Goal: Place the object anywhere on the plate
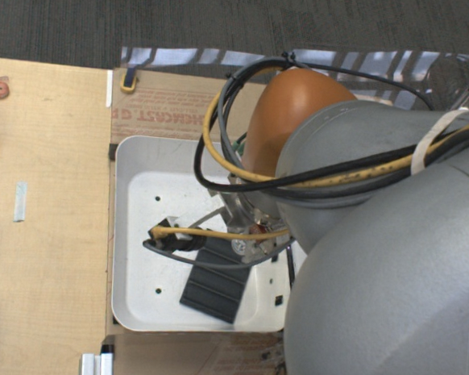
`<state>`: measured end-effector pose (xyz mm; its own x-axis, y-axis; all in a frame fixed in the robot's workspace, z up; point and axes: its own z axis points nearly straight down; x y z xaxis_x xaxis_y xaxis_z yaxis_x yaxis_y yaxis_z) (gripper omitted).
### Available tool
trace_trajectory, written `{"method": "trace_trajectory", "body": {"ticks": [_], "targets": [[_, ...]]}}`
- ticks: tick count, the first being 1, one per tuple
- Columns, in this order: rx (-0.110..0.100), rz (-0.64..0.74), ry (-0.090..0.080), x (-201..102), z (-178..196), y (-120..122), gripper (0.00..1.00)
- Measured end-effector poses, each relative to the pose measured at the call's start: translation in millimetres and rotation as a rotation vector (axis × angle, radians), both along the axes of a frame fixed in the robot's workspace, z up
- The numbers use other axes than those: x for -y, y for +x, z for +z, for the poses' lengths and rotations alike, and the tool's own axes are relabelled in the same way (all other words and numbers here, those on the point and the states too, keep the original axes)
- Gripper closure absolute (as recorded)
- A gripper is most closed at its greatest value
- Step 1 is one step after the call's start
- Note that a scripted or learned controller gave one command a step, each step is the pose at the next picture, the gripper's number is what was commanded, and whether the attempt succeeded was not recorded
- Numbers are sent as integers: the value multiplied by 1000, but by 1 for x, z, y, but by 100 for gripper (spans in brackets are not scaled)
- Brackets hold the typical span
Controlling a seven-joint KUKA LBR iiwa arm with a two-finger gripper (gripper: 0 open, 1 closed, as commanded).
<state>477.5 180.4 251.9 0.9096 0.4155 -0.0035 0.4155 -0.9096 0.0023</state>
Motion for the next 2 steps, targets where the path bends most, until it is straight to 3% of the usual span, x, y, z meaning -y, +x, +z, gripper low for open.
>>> {"method": "trace_trajectory", "body": {"ticks": [1,2], "targets": [[0,0,0,0,0,0,0],[4,-231,-1,-22,101,18,0]]}}
